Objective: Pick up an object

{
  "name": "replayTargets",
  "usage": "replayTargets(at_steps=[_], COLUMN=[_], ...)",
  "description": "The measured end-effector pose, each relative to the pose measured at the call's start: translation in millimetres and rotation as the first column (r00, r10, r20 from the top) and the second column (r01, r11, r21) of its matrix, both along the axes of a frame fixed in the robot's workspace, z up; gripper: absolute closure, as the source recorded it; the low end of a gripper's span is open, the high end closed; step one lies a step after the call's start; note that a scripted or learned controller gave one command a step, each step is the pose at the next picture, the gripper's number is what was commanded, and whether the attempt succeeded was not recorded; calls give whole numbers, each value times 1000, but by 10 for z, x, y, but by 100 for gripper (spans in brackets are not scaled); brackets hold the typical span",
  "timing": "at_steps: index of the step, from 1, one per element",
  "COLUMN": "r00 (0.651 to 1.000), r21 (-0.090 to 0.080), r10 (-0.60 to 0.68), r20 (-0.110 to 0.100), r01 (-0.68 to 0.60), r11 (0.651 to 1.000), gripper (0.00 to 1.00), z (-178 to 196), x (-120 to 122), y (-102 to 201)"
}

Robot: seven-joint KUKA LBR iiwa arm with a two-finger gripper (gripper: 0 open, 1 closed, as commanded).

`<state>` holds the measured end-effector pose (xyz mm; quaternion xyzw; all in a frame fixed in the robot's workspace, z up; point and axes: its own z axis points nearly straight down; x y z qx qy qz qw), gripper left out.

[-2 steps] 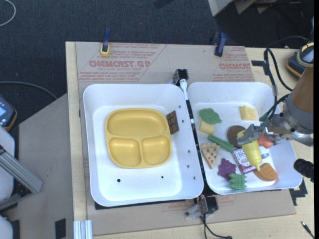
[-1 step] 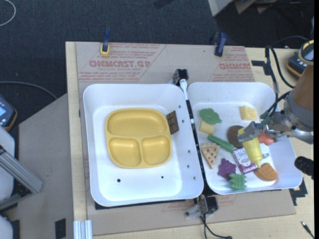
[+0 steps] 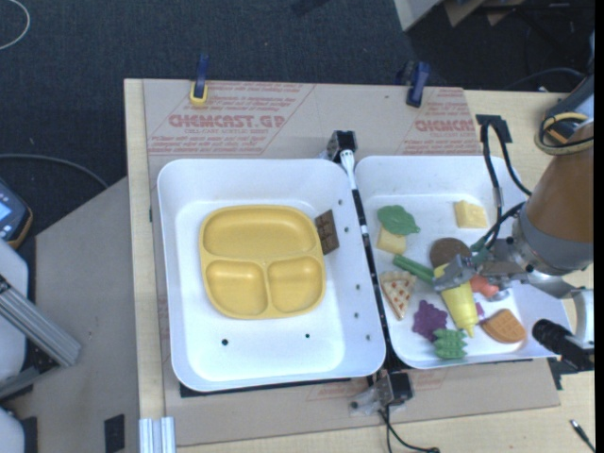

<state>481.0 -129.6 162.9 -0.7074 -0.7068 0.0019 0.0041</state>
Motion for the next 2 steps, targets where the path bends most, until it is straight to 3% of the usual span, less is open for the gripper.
replayTargets(at_steps=[1,2], r00=[1000,1000], r21=[-2,-7], r10=[0,-1], r20=[3,13], r01=[0,2], r11=[1000,1000], gripper=[0,0], z=[-595,-755], x=[-39,-22], y=[73,55])
